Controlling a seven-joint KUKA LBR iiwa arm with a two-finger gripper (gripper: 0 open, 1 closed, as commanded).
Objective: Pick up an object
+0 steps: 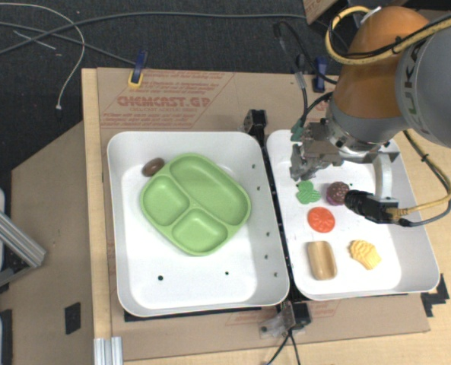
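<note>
In the right bin lie five small things. A green leafy piece sits near the bin's middle, with a dark purple round piece just beside it. Near these lies an orange-red disc. Toward the bin's front edge rest a tan oblong piece and a yellow ridged piece, apart.

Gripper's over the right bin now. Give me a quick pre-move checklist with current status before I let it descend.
1. Gripper above right bin: ok.
2. Green toy just below the gripper, nearest target: ok.
3. Finger opening: cannot tell.
4. Anything held already: cannot tell.
5. Neighbours crowding target: purple item and red disc lie close; not ok.
6. Green divided plate in left bin, well away: ok.
</note>
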